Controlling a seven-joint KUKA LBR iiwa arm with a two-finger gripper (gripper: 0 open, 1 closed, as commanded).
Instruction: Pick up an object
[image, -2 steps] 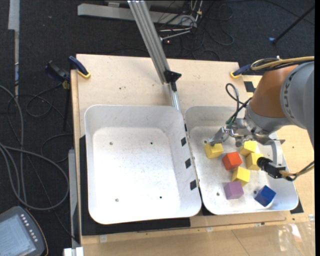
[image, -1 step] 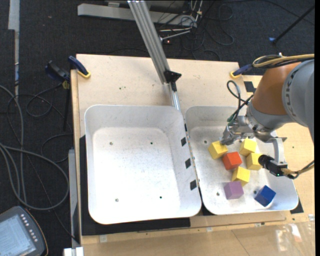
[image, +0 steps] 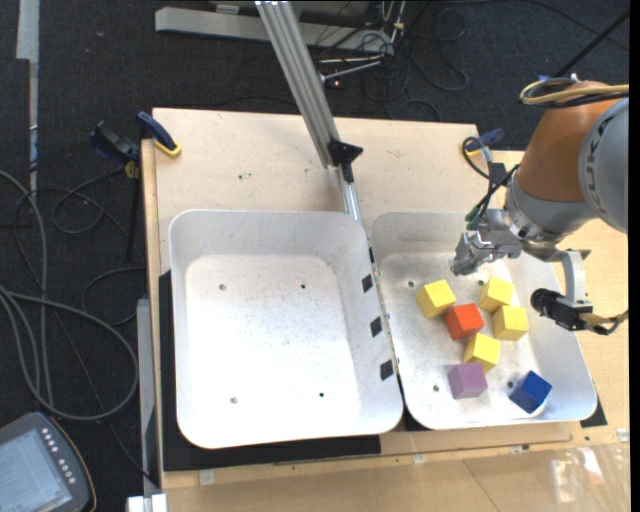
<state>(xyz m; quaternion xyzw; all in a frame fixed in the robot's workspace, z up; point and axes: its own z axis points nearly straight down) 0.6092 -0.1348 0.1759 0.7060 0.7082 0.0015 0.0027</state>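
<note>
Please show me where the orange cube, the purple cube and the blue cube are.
orange cube (image: 463, 321), camera view, on its top face.
purple cube (image: 467, 380), camera view, on its top face.
blue cube (image: 531, 391), camera view, on its top face.

- The grey KUKA arm (image: 590, 150) reaches in from the right, its bulky orange band (image: 555, 150) sitting just above the wrist.
- The wrist tips downward and leftward, over the far part of the right-hand shallow white bin (image: 400, 240).
- The small metal two-finger gripper (image: 468, 262) hangs at the arm's tip, low above that bin's floor; it is too small and blurred to read its state.
- Cables loop off the wrist toward the bin's right rim.
</note>
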